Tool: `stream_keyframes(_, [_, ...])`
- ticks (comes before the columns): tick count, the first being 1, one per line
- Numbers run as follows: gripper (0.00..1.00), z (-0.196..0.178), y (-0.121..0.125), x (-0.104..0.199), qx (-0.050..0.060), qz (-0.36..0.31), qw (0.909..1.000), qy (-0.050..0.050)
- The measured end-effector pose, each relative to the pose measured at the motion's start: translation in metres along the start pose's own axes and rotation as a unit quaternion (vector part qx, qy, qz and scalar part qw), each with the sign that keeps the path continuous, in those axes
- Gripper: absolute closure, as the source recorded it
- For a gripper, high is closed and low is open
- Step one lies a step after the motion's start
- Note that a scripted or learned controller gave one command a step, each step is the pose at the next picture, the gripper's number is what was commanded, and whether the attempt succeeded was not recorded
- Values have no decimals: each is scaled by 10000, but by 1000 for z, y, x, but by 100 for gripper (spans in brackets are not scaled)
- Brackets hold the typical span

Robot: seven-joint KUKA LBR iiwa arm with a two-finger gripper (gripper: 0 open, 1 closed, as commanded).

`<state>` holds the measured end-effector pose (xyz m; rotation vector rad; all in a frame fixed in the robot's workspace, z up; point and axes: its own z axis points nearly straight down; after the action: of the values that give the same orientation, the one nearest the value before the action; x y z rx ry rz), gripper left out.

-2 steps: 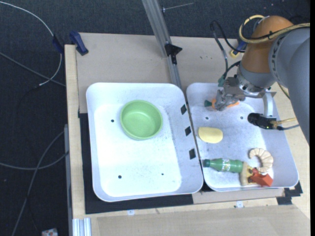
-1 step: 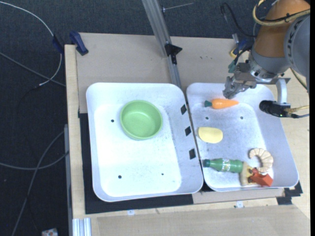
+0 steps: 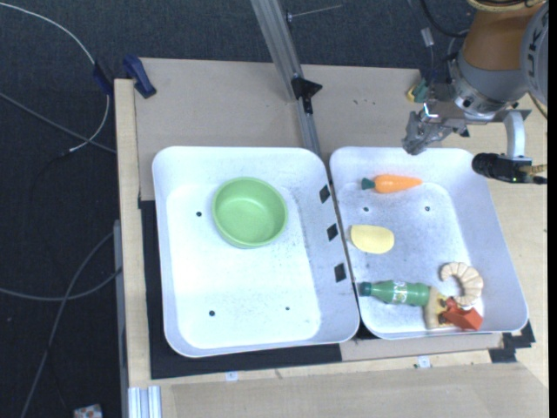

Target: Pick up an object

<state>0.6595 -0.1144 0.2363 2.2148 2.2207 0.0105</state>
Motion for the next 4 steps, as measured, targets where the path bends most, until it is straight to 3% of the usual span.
stream_keyframes(1, [100,-30,2,1,9,0,10000,-3])
stream_keyframes(2, [100,-22,-2,47,85,-10,10000,17])
stream_keyframes(4, [100,-31,-20,158,97,-18,9999,17])
